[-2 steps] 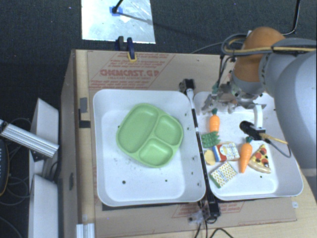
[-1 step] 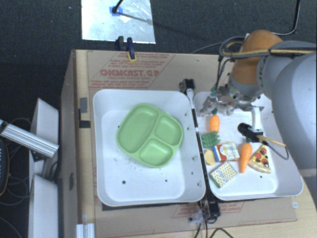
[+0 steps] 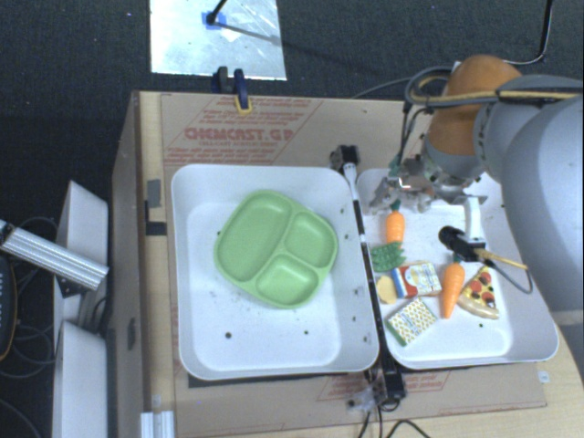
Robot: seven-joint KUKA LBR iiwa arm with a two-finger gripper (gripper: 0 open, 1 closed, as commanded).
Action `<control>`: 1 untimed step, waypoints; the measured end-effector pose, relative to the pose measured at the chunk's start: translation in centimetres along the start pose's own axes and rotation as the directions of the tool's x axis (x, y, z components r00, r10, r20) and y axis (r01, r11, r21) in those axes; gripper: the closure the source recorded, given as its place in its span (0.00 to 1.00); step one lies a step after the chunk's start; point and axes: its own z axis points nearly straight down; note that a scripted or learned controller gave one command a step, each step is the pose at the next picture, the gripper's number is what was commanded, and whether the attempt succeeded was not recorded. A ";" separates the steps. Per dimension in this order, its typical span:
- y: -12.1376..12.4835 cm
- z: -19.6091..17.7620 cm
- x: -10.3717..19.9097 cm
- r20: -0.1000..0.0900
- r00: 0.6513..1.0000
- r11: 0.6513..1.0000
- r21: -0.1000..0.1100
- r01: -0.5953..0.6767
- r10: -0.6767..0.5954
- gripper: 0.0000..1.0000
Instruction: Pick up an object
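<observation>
I see the brown surface (image 3: 274, 126) on dark carpet (image 3: 73, 53), a shiny sheet (image 3: 219, 26) at upper left. The claw (image 3: 406, 190) hovers above a carrot (image 3: 394, 226) in the right bin (image 3: 529, 336); its grip I cannot tell.

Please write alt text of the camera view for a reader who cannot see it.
The hand hovers at the far end of the right bin, just above a carrot, over toy food including a pizza slice. The left bin holds a green divided plate.

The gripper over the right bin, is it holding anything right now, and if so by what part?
It cannot be told. The gripper sits just above a carrot, with nothing visibly in it.
</observation>
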 end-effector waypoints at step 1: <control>0.0 0.0 0.2 0.000 1.000 1.000 0.000 0.002 -0.002 0.00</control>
